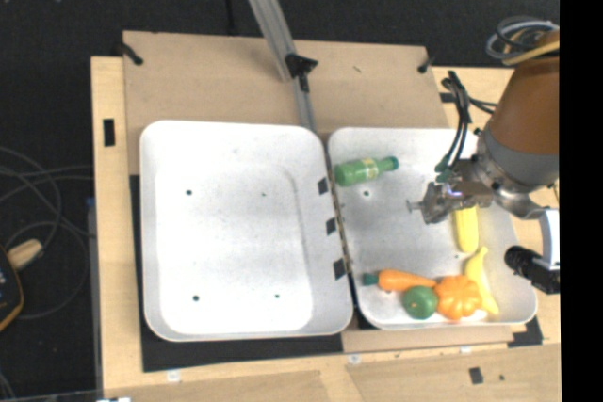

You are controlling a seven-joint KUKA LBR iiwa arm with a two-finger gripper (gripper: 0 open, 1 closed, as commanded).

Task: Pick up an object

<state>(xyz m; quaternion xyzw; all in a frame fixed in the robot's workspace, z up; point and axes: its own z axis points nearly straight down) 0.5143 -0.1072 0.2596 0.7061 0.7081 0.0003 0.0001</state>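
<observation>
The yellow banana [465, 229] lies in the right bin [396, 202], just under the claw [435, 202]; it looks light, smooth and curved, best taken across its middle. Whether the claw is spread I cannot tell. The bin's right wall and a pile of toy produce [438, 292] crowd it; leftward lies open floor.

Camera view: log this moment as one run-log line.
hand over right bin | near yellow piece | nothing seen held | green bottle at bin's far side

Colours in the white bins [236, 202]
Green bottle [364, 169], yellow bananas [465, 228], orange carrot [407, 280], green ball [420, 301], orange pepper [459, 296].
</observation>
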